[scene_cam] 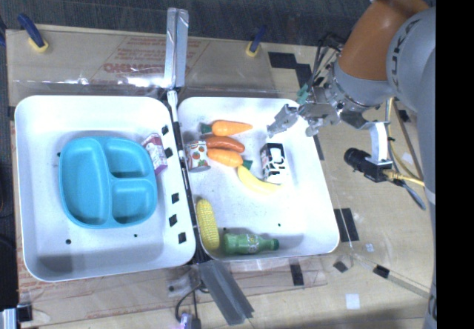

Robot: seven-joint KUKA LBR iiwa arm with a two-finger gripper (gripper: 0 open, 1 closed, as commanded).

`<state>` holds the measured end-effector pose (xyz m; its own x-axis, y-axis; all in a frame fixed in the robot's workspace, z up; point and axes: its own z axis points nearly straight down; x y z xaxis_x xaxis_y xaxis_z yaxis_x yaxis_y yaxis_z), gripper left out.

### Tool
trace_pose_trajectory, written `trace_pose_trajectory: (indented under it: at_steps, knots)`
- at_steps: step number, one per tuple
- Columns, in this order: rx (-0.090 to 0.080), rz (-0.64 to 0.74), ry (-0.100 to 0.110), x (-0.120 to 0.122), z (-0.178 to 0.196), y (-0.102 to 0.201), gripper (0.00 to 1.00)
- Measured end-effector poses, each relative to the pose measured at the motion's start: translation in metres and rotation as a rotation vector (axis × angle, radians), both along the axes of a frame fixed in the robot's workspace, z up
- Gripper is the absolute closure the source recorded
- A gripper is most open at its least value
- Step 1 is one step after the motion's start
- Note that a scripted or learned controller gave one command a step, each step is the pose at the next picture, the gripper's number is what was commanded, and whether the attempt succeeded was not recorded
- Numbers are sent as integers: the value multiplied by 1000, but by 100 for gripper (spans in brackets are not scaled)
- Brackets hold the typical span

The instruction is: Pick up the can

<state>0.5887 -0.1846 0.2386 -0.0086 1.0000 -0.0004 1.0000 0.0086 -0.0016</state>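
Note:
A small can (pixel 196 155) with a red and white label lies on its side at the left wall of the right bin (pixel 315 227), touching the carrots. A black and white container (pixel 274 161) lies near the bin's middle right, against a banana. My gripper (pixel 298 123) hangs over the bin's upper right corner, just above and to the right of the black and white container and well to the right of the can. Its fingers (pixel 281 121) are spread, so it is open with nothing between them.
The right bin also holds several orange carrots (pixel 226 144), a banana (pixel 254 180), a corn cob (pixel 207 223) and a green bottle (pixel 247 243) along the front wall. In the left bin (pixel 33 172) sit a blue divided tray (pixel 109 180) and a small packet (pixel 155 152).

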Motion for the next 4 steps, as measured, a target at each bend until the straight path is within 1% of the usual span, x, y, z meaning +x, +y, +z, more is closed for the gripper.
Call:
trace_pose_trajectory:
  at_steps: [1, 2, 3, 4]
  knots:
    - [0, 179, -3, 45, -28, 95, 0]
    - [-1, 280, -5, 69, 59, 61, 0]
    - [-4, 288, -6, 70, 70, 62, 100]
    - [-1, 243, -2, -5, 60, 55, 100]
